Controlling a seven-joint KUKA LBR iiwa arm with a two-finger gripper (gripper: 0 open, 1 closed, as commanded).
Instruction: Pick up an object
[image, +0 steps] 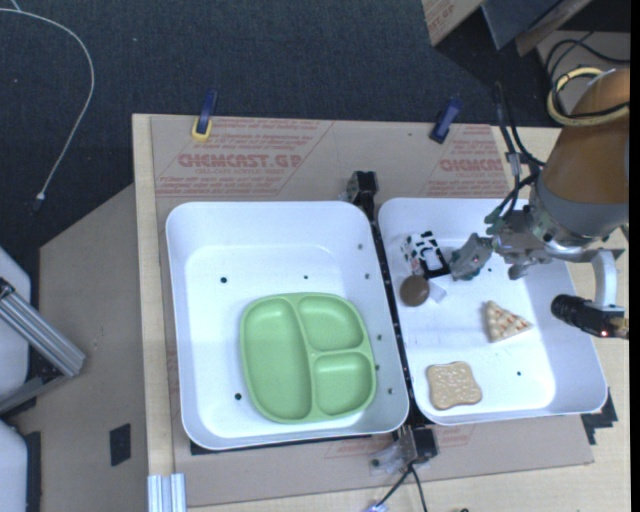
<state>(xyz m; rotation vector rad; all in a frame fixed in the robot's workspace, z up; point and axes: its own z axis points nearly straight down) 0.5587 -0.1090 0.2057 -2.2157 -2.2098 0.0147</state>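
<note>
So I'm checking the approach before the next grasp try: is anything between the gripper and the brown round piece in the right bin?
Nothing visible blocks it. The gripper hangs over the right bin, and the brown round piece lies just left of and below it on bare bin floor. The black-and-white object sits close above that piece, beside the path.

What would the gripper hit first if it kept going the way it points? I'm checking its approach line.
Likely the black-and-white object, just beyond the gripper; the round brown piece lies slightly off that line. Height is unclear.
</note>
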